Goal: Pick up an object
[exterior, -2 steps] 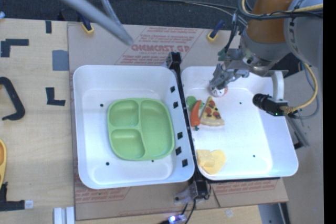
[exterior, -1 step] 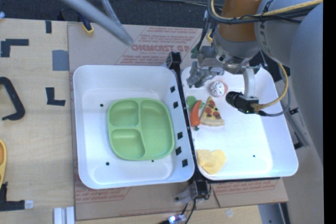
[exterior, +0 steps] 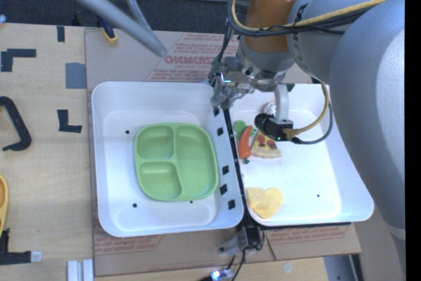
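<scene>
Gripper (exterior: 227, 90) state can't be told. Just below-right of it, small plastic toy carrot (exterior: 245, 141) and pizza slice (exterior: 266, 145): judged light, stiff, slippery; carrot best pinched mid-length.

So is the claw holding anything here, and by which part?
Cannot be told. The claw sits low over the divider between the bins, above the carrot and pizza slice; nothing shows in it.

Wooden bench (exterior: 39, 95) carries cardboard sheet (exterior: 191, 52); two white bins, left (exterior: 108, 141), right (exterior: 329, 187), side by side.
</scene>
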You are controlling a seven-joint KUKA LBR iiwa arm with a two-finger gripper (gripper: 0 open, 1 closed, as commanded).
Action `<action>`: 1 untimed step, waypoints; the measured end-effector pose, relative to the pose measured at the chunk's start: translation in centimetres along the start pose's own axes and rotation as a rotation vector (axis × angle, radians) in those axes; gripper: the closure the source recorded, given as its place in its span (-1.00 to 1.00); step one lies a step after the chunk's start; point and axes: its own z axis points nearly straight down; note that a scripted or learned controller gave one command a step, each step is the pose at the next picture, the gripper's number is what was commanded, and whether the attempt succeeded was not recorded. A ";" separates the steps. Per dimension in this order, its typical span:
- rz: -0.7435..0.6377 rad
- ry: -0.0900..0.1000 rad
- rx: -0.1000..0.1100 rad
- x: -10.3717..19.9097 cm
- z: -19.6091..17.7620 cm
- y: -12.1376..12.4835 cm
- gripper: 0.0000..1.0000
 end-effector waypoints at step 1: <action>0.000 0.001 -0.001 4.3 0.1 0.9 1.00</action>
